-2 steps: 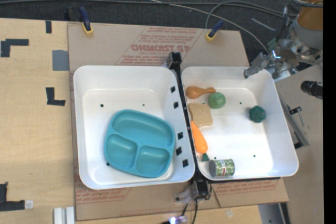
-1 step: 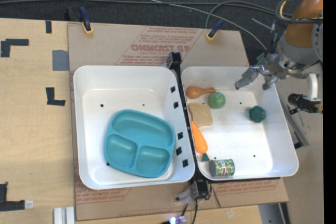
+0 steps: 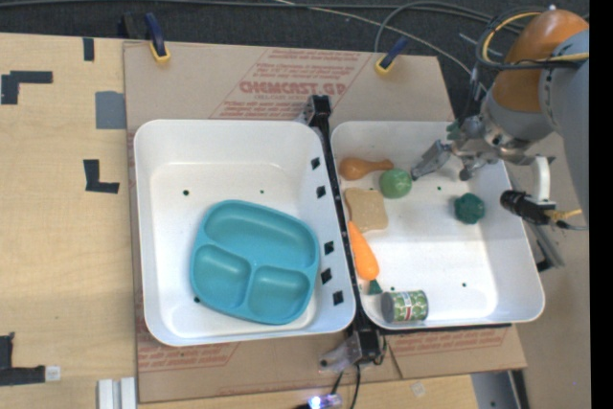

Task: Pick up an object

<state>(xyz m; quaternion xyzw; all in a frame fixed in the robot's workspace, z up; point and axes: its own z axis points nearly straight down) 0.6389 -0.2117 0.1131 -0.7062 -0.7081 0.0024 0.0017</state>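
Observation:
My gripper [image 3: 446, 163] hangs over the back of the right bin [image 3: 498, 302], its two grey fingers spread apart with nothing between them. Just left of the left fingertip lies a light green ball [image 3: 395, 183]. A dark green round object [image 3: 469, 208] sits below and to the right of the gripper. An orange-brown drumstick-shaped piece [image 3: 362, 168] lies at the bin's back left, a tan bread slice [image 3: 367, 209] below it, then an orange carrot [image 3: 363, 252]. A small can with a green label [image 3: 406, 306] lies on its side at the front.
The left bin [image 3: 163, 168] holds a teal divided plate [image 3: 255, 261]. A black divider [image 3: 329, 206] runs between the bins. The arm's orange band [image 3: 536, 53] and grey wrist stand at the right. Cables cross the dark floor behind the bench.

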